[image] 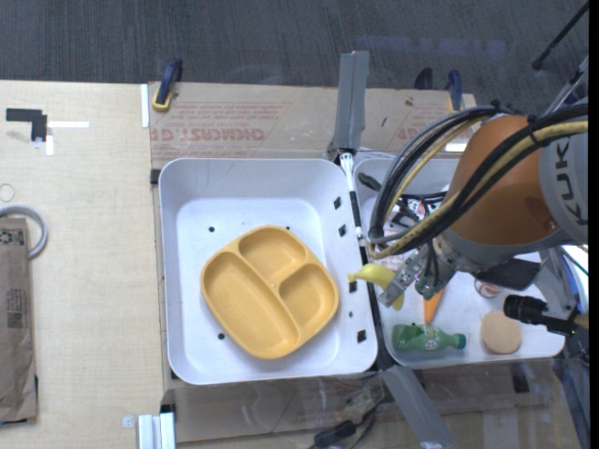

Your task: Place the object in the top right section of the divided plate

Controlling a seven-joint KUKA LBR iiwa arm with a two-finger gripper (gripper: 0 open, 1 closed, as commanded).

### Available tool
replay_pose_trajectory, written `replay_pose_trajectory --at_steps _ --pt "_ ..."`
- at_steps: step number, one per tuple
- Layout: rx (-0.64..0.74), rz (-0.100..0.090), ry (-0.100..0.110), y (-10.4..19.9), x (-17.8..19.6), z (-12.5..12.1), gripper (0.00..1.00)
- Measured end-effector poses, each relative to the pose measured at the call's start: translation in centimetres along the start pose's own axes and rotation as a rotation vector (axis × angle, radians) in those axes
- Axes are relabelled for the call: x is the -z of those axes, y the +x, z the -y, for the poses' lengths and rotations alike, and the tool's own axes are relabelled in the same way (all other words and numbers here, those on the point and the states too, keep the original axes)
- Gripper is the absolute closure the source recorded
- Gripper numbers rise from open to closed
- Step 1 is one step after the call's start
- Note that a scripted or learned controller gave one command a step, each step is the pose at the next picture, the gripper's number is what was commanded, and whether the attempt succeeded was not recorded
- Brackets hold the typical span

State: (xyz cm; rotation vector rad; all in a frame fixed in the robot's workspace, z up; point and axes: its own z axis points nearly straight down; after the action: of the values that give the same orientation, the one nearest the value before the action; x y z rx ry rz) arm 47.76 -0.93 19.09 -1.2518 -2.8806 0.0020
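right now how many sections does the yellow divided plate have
3. The yellow plastic divided plate lies in the left white bin: one long section along its lower left, one small section at its top, one at its right. None looks hidden.

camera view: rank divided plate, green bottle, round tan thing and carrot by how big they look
1. divided plate, far the largest
2. green bottle
3. round tan object
4. carrot, though the arm hides part of it, so its place is unsure
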Motion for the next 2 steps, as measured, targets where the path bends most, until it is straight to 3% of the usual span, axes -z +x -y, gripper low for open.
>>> replay_pose_trajectory --at_steps 1,2 --pt "0.576 0.001 -0.001 4.8 0.0 -4.6 1.0" --pt "0.354 0.01 -0.009 8.2 -8.3 -8.2 1.0"
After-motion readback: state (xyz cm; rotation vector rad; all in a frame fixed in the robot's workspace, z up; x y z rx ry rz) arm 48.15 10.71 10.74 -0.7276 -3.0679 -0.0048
